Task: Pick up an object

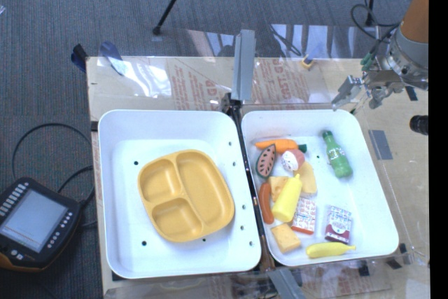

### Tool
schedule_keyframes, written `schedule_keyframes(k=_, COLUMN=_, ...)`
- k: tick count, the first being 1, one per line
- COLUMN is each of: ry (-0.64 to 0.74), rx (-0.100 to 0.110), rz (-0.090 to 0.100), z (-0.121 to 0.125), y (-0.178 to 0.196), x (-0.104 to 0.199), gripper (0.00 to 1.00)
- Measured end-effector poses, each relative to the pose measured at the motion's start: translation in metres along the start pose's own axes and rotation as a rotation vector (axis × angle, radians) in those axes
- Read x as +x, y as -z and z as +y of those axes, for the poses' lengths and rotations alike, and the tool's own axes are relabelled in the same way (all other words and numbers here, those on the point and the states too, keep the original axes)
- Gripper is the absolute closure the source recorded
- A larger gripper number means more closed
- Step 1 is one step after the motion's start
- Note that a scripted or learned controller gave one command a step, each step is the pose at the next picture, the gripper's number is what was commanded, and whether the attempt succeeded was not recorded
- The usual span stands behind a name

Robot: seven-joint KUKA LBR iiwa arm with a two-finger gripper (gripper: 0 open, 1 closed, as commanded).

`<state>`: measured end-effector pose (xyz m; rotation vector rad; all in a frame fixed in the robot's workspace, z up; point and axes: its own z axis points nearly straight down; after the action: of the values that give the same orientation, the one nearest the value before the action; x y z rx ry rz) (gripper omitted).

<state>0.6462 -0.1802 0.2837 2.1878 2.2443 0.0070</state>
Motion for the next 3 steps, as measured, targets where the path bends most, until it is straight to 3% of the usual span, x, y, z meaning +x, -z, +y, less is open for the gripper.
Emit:
schedule_keyframes(k=1, ry=0.179, rx=0.014, rz=0.005, z=-0.003, y=-0.078, x=0.026, gripper=0.0)
schedule_keyframes(k=2, ry=0.147, rx=0.012, rz=0.003, z=-0.005, y=-0.106, x=-0.033, gripper=0.0)
schedule_keyframes(k=3, ry=0.368, rx=0.009, rz=0.006, z=-0.003, y=-0.126, x=-0.028, gripper=0.0)
